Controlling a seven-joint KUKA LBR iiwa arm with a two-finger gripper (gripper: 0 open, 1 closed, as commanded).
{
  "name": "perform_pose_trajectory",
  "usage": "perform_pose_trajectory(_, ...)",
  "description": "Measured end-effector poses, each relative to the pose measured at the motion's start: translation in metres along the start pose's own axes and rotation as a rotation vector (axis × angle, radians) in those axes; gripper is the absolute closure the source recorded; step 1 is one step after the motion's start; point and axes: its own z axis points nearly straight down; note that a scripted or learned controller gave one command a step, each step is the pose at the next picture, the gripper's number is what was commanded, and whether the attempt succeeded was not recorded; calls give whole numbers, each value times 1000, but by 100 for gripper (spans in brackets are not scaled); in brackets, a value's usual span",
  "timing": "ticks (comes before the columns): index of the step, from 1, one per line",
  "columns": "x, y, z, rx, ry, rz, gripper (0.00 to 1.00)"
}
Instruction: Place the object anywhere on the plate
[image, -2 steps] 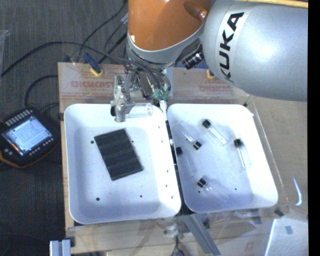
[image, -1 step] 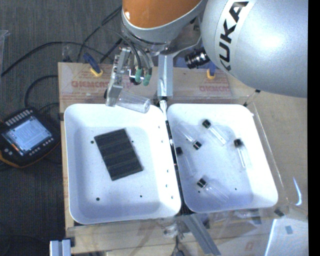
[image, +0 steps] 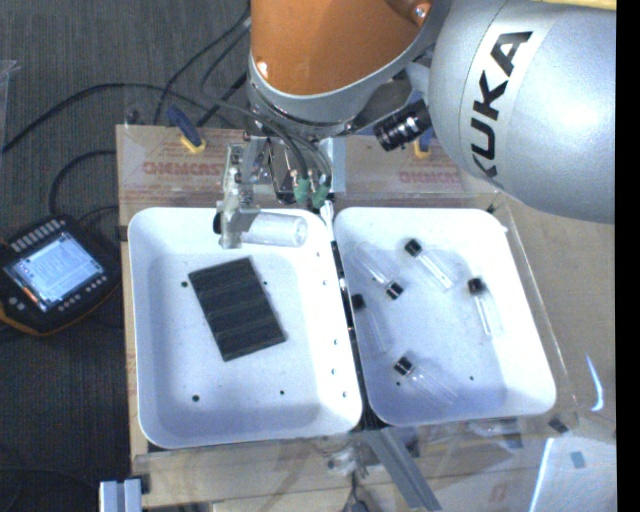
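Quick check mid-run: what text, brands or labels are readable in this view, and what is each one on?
"KUKA": black letters on the grey arm.
Red lettering on the board behind the bins: too blurred to read.
Pendant screen, left of the bins: too small to read.

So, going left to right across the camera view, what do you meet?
Handheld pendant → dark ridged plate in the left bin → clear vial at the gripper → right bin with capped vials.
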Motion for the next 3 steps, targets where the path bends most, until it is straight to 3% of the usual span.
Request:
perform_pose_trajectory(1, 35, 3, 50, -1, 2, 89, 100)
perform_pose_trajectory(2, -59, -25, 61, -1, -1, -115, 100)
perform_pose_trajectory(3, -105, -18, 33, -3, -1, 114, 100)
